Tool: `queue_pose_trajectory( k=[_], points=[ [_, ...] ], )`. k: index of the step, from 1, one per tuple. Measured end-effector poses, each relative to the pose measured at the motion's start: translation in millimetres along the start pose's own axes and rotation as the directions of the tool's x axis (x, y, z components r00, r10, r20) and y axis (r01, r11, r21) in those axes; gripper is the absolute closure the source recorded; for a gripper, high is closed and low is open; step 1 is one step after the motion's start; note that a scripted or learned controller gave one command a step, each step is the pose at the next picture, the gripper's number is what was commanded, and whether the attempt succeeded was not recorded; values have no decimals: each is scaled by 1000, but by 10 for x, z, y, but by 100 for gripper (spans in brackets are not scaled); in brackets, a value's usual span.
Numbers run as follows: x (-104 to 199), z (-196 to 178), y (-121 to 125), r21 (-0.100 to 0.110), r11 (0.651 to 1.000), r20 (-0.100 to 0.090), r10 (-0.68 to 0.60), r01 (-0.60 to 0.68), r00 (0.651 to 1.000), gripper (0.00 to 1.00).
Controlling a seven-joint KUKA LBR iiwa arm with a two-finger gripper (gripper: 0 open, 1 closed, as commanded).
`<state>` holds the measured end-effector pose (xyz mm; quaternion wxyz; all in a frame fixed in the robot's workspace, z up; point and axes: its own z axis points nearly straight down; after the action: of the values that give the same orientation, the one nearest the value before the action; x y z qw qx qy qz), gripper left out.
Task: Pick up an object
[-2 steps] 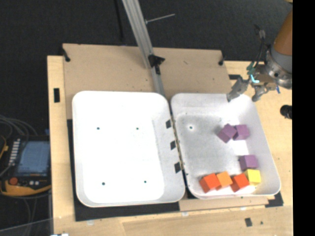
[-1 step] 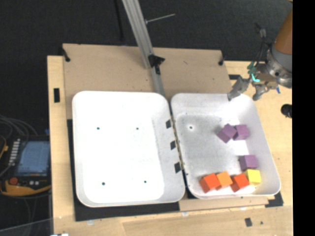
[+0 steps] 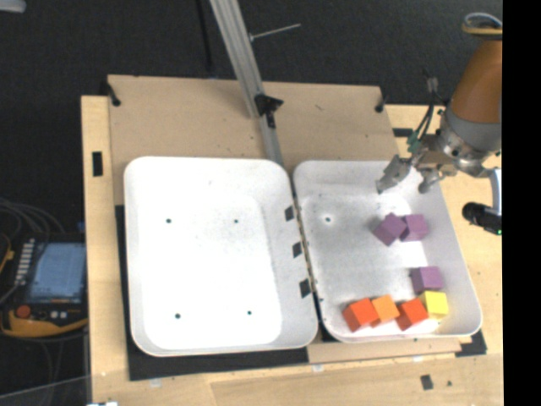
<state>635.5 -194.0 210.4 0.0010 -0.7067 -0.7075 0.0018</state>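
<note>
The right bin (image 3: pixel 338 252) holds several small blocks. Two purple blocks (image 3: pixel 399 227) lie side by side near its upper right. A third purple block (image 3: pixel 428 277) sits lower, with a yellow block (image 3: pixel 436 303) just below it. Along the front wall lie an orange-red block (image 3: pixel 361 313), an orange block (image 3: pixel 385 308) and a red block (image 3: pixel 412 313). My gripper (image 3: pixel 412 178) hangs above the bin's far right corner, up and to the right of the two purple blocks, fingers spread open with nothing between them.
The left bin (image 3: pixel 207 252) lies beside the right one. A slanted metal pole (image 3: pixel 245 66) rises behind the bins. The arm's orange band (image 3: pixel 480 83) is at the right edge. A blue-screened device (image 3: pixel 55 273) sits off the bench at left.
</note>
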Motion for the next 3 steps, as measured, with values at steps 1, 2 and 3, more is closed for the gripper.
queue_pose_trajectory(
  k=[1, 2, 3],
  points=[
    [-11, 430, -52, -1, 1000, 1, 2, -2, 1000, 0],
    [56, 881, -89, -4, 1000, 0, 3, -3, 1000, 0],
    [37, 743, -76, -11, 1000, 2, 7, -7, 1000, 100]
  ],
)
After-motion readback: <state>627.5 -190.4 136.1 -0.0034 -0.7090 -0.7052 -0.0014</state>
